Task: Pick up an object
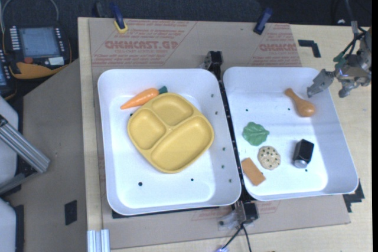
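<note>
gripper [331, 84] – open, above right bin [336, 144]; drumstick [300, 102] – just beside

The arm [361, 62] is cut off at the right edge, and its hand [331, 84] looks blurry.

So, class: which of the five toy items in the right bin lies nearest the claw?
The tan drumstick, just below-left of the claw; the others lie lower.
</note>
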Available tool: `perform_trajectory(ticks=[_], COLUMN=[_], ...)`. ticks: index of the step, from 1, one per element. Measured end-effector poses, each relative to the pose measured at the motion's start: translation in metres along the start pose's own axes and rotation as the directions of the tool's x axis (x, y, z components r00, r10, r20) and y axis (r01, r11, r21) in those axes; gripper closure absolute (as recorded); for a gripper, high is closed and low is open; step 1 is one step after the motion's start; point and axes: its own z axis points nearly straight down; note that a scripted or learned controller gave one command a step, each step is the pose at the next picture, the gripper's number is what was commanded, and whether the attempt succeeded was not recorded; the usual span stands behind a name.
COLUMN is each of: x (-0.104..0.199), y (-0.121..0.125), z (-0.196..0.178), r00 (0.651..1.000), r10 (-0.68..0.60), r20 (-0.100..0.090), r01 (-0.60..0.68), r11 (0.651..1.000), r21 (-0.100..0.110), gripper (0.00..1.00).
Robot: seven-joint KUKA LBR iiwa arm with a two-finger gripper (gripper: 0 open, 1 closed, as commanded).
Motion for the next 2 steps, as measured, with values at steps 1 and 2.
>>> perform_trajectory(ticks=[1, 2], x=[0.001, 0.009], y=[0.003, -0.003], z=[-0.008, 0.044], r00=[1.000, 1.000], r10=[-0.004, -0.004], r20=[0.004, 0.002], r01=[0.004, 0.004], r11=[1.000, 1.000], r21=[-0.014, -0.010], gripper=[0.00, 0.00])
